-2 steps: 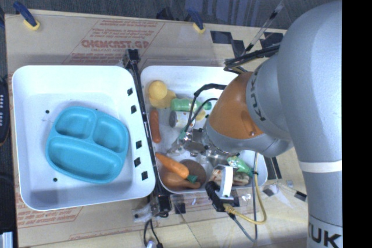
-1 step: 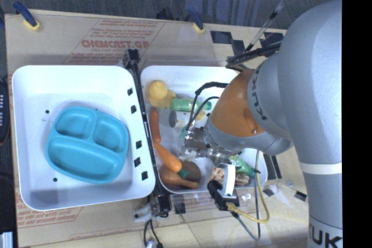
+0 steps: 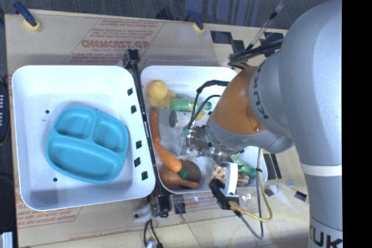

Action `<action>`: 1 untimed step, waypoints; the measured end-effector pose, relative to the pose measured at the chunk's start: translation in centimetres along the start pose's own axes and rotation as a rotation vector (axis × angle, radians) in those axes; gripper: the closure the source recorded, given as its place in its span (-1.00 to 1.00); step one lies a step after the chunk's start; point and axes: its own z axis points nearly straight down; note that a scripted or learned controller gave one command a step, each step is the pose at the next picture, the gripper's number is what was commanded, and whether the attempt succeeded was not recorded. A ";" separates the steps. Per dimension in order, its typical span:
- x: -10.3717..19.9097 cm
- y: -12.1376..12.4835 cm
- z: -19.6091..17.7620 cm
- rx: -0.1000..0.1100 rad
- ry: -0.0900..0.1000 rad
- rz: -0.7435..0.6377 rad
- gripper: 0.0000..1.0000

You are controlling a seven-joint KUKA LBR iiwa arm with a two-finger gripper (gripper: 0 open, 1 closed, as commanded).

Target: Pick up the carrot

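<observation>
Reaching in from the right, the grey arm (image 3: 314, 101) bends over the right bin (image 3: 174, 71), and its orange band (image 3: 235, 107) sits above the middle of that bin. The gripper (image 3: 195, 142) hangs low over the bin floor, among cables and metal parts. I cannot tell if it is open or closed, because the wrist covers it from this side, and I see no object held by it.

The carrot (image 3: 167, 160) lies in the front left part of the right bin, close to the left wall. It is orange and tilted, with its green top (image 3: 187, 172) pointing to the front right. The gripper is just beside it, a little to the right and behind. A brown rounded object (image 3: 177, 180) lies under the carrot's thick end, touching it. Behind the carrot a long thin orange-red piece (image 3: 154, 126), maybe a sausage, lies along the same wall. A yellow toy fruit (image 3: 157, 93) rests in the back left corner, and a light green object (image 3: 181, 104) is just beside it. A small spotted toy (image 3: 221, 173) lies at the front right, partly under the arm.

The left bin (image 3: 35, 81) holds a blue tray with compartments (image 3: 88, 144), lying flat in its middle.
</observation>
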 end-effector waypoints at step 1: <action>0.4 -0.1 1.7 -0.008 0.002 0.049 1.00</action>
